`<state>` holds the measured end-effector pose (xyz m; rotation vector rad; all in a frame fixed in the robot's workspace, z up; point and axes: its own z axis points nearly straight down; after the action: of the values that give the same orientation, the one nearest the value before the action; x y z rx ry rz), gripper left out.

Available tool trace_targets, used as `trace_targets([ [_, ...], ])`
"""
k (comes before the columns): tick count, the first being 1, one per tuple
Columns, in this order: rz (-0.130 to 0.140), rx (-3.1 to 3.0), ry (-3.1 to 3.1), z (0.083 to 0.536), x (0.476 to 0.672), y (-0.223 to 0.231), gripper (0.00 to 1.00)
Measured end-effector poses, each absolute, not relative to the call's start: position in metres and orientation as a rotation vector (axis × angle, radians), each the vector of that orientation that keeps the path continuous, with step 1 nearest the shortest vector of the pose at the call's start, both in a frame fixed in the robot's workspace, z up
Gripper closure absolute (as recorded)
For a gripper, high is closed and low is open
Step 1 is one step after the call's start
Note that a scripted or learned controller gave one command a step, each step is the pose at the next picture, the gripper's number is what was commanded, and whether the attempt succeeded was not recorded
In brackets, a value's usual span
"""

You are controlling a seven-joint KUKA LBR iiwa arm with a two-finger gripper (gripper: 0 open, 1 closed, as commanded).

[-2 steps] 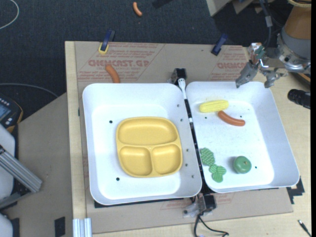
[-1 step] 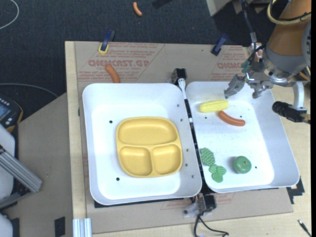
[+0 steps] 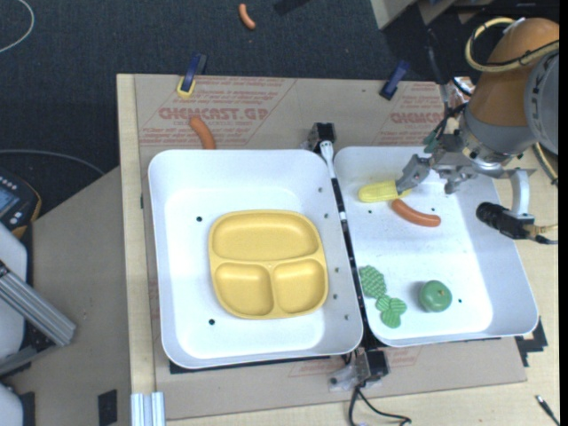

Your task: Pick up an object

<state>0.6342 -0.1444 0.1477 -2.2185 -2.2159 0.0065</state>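
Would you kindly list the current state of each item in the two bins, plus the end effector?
End effector: low over the right bin's far end, holding nothing visible.
Yellow corn piece: lying flat in the right bin, just beside the end effector.
Sausage: lying flat, free.
Green apple: resting free.
Green leafy pieces: lying flat by the bin's left wall.
Yellow divided plate: flat in the left bin, compartments bare.

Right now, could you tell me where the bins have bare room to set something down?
Left bin: bare floor rings the yellow tray, widest along its left. Right bin: bare on the right, beyond the green apple. Crowded near the gripper, corn and sausage.
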Motion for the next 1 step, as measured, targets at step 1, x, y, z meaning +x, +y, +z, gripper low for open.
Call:
trace_targets([
  [1,0.007,-2.216,-2.216,0.0835,0.6303,-0.1422,0.0],
])
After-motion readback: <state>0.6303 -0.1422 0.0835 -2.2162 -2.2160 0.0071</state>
